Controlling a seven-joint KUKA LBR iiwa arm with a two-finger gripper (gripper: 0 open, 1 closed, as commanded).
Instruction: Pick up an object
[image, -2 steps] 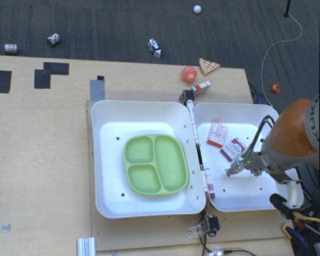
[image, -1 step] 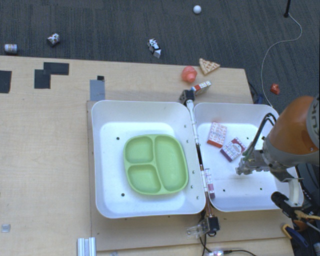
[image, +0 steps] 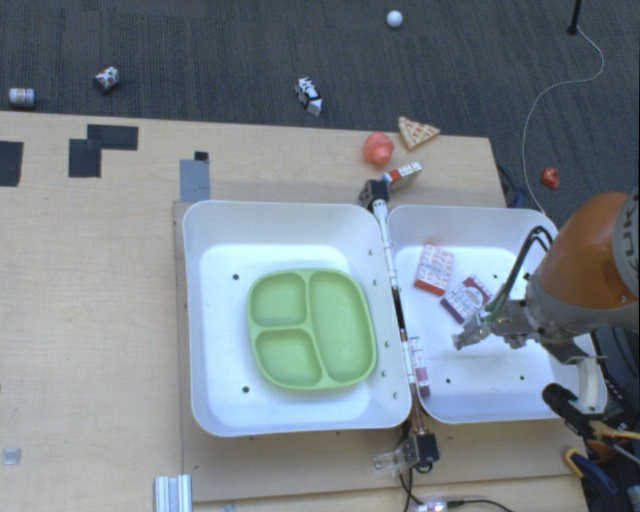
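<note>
The pincer (image: 468, 336) hangs low over the right bin (image: 520, 400), touching a small purple-and-white packet (image: 466, 297); I cannot tell its grip. A red-and-white packet (image: 434, 269) lies just beside; the left bin (image: 215, 400) holds a green divided plate (image: 311, 329).

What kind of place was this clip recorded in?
Probably a robot lab: a wooden bench bears two white bins, one holding a green tray, and small toys lie on the dark carpet behind.

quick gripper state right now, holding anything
gripper: cannot be told; it sits low in the right bin beside a small packet.
</note>
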